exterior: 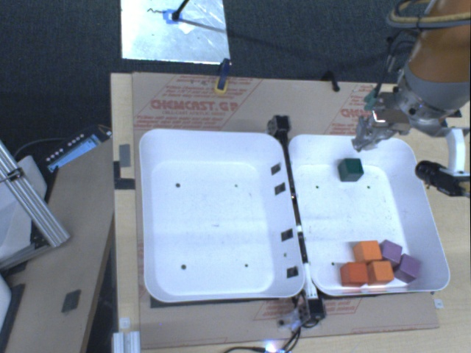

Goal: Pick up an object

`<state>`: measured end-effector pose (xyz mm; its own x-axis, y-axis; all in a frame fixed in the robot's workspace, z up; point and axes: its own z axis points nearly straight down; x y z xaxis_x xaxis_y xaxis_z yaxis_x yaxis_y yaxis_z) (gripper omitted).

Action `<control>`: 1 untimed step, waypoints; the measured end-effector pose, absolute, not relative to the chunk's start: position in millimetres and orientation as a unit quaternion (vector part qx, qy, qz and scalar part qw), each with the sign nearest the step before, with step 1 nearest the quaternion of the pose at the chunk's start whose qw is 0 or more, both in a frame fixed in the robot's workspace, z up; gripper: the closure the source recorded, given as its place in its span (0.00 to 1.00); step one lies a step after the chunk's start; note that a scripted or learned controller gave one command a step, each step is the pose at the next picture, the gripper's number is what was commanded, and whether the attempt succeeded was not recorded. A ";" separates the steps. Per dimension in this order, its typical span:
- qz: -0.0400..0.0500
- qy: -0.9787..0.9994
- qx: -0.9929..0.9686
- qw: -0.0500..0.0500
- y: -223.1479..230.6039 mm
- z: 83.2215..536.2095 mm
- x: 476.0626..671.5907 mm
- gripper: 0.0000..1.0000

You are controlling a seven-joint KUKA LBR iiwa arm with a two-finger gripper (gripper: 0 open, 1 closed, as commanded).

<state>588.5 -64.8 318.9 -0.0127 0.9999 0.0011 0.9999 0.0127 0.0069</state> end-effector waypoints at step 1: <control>0.005 0.710 0.704 0.006 -35.7 398.1 668.2 1.00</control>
